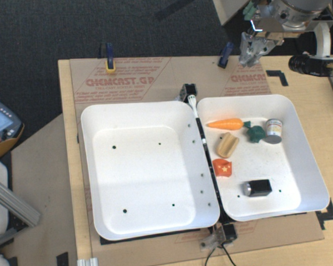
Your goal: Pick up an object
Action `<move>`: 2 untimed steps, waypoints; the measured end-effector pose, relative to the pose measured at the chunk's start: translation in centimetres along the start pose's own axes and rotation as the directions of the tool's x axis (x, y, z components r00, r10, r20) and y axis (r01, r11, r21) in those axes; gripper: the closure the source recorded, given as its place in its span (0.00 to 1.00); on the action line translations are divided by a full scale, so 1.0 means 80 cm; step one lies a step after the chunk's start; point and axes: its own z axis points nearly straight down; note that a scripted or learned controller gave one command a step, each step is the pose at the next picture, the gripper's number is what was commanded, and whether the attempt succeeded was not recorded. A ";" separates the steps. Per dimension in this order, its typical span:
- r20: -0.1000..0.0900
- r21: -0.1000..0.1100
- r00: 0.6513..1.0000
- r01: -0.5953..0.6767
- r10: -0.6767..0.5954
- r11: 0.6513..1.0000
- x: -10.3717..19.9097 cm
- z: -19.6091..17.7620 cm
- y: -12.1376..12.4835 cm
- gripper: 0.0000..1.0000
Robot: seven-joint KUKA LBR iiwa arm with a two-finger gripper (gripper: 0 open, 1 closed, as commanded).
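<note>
Hand (252, 52) hovers above the surface beyond the right bin (307, 167), grip state indeterminate; carrot (225, 124), can (274, 130), tan block (227, 145), black box (257, 188) lie in that bin.

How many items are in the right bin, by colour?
Orange: 2, the toy carrot and the small orange block
Tan: 1, the tan cylinder
Green: 1, the dark green piece
Silver: 1, the small can
Black: 1, the black box
Total: 6, all in the right bin
</note>
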 end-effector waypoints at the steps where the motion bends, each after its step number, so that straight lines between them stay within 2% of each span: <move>1: 0.000 -0.023 1.000 0.004 -0.004 1.000 0.141 -0.133 0.000 1.00; 2: 0.000 -0.016 1.000 0.001 -0.001 1.000 0.230 -0.162 0.000 1.00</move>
